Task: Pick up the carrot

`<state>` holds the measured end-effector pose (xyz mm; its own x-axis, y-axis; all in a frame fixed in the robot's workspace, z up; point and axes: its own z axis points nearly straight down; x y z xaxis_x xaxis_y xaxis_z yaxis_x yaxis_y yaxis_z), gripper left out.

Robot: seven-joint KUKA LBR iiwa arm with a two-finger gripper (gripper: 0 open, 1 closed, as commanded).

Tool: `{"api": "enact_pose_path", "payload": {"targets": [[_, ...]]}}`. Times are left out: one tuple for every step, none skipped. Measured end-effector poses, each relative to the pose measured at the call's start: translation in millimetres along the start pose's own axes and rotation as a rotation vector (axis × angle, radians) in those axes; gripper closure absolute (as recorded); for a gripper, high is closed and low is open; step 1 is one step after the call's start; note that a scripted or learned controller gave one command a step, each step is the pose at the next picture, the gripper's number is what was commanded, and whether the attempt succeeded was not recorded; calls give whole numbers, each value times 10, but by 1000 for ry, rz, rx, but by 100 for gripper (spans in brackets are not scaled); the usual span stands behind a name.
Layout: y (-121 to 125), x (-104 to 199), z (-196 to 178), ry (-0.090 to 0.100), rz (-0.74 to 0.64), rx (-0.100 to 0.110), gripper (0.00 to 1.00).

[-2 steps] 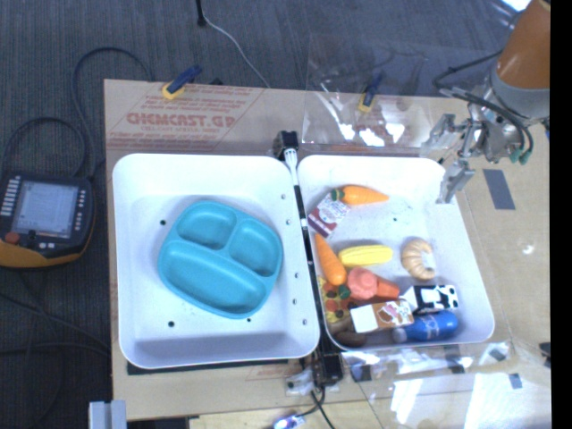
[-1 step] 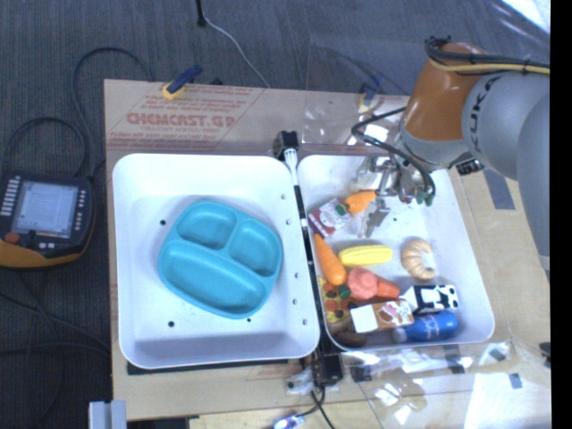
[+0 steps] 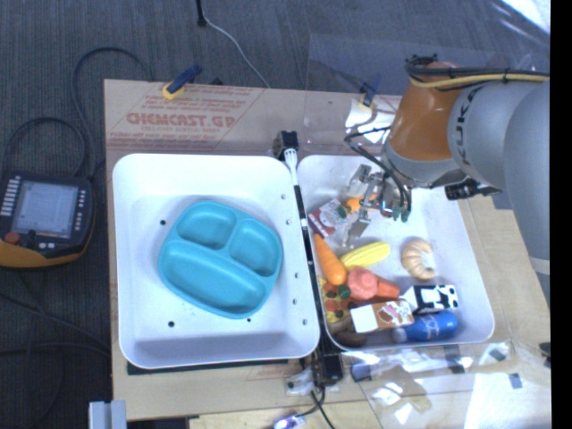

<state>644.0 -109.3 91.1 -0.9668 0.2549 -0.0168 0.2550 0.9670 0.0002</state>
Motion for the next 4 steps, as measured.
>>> {"api": "enact_pose_path", "payload": {"targets": [[2,-36,-132,-12,-1,4,100],[-689,567,-38,-7,-411,-1,100],[-685,567,-20,-8,-412,0,0],[-696,112,1,0,-246,-4,0]]}}
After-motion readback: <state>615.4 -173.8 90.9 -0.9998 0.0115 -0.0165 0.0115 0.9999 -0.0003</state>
